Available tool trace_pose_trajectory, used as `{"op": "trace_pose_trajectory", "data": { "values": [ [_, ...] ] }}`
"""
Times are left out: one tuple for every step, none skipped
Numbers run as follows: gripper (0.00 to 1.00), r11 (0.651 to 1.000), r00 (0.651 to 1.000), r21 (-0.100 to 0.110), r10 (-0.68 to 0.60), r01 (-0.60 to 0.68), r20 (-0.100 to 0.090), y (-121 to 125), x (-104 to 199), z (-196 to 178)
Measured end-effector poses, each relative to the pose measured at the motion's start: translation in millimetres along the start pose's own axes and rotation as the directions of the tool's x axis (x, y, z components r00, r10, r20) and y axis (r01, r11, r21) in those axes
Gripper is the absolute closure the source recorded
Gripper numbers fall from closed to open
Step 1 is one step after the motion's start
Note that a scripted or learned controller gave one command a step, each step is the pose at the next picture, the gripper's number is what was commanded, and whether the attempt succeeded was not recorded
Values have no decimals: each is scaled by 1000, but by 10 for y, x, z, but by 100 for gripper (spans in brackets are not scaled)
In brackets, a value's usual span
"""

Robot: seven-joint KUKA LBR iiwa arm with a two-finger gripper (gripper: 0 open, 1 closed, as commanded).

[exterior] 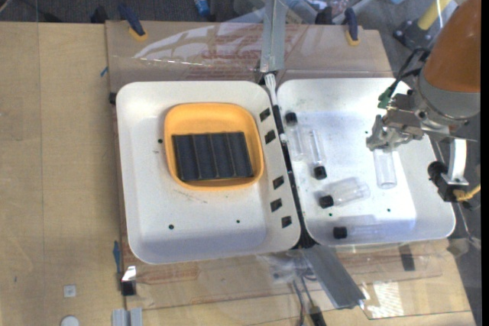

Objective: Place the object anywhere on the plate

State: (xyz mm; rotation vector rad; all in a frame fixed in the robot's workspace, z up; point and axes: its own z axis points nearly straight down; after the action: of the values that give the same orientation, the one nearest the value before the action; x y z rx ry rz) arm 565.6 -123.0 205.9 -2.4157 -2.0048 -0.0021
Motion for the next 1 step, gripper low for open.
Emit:
{"op": "trace_pose_trajectory", "data": {
  "values": [
    [100,997,997,-4,-78,78,3,418,218,150]
  ]
}}
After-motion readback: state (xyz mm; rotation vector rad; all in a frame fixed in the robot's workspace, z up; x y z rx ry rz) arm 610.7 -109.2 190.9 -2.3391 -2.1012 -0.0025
